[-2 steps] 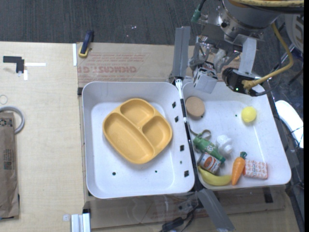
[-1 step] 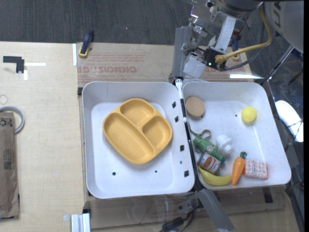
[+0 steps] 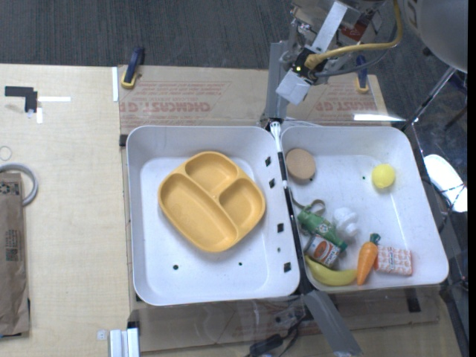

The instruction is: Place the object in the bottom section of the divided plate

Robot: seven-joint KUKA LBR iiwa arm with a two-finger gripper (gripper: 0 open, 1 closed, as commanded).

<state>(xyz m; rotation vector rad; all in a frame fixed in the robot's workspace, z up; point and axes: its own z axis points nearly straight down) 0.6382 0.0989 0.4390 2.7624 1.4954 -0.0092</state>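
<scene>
Several candidates for the object lay in the right bin (image 3: 416,199), none yet on the divided plate (image 3: 212,210): a brown round piece (image 3: 301,164) near the shared wall, a yellow ball (image 3: 383,176), a banana (image 3: 331,275), a carrot (image 3: 366,259) and a wafer block (image 3: 394,260) crowded at the near edge. I could not tell which one was meant. The plate sat tilted in the left bin (image 3: 149,274), its large bottom section (image 3: 195,218) bare. My pincer (image 3: 294,88) hung above the bins' far rim, carrying nothing that I could see; whether it was spread or pressed together, I could not tell.

I judged the risks plain. The ball would roll from a glancing touch. The near pieces touched, so a descent there could nudge neighbours or lift two. A release off-centre could drop the piece into a smaller compartment.
</scene>
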